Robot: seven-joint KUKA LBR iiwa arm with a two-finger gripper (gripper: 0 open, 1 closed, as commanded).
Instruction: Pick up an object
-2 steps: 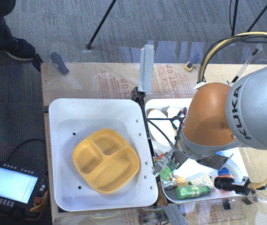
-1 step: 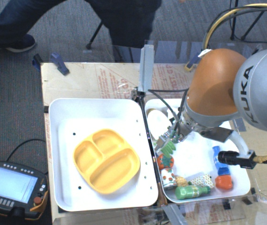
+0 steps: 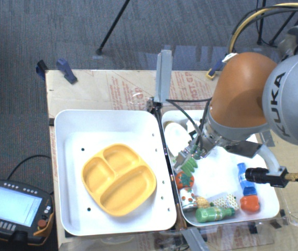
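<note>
My gripper (image 3: 186, 157) hangs low over the left part of the right bin (image 3: 266, 213), under the orange wrist band. Right below its tip lies a green ridged object (image 3: 191, 164), touching or nearly touching it. Just in front sits a red and orange toy (image 3: 184, 181). Along the bin's front edge lie a small patterned can (image 3: 189, 200), a green bottle (image 3: 214, 214) and a pale netted item (image 3: 225, 200). An orange piece (image 3: 250, 204) and a blue one (image 3: 241, 172) sit at the right. A white dish (image 3: 175, 135) rests at the back left, partly hidden by the arm.
The left bin (image 3: 70, 140) holds a yellow divided plate (image 3: 118, 178). A dark rail (image 3: 164, 145) separates the two bins. A grey upright post (image 3: 163, 77) stands behind them. A black connector (image 3: 266, 176) juts in at the right. A teach pendant (image 3: 15, 208) lies on the floor at the lower left.
</note>
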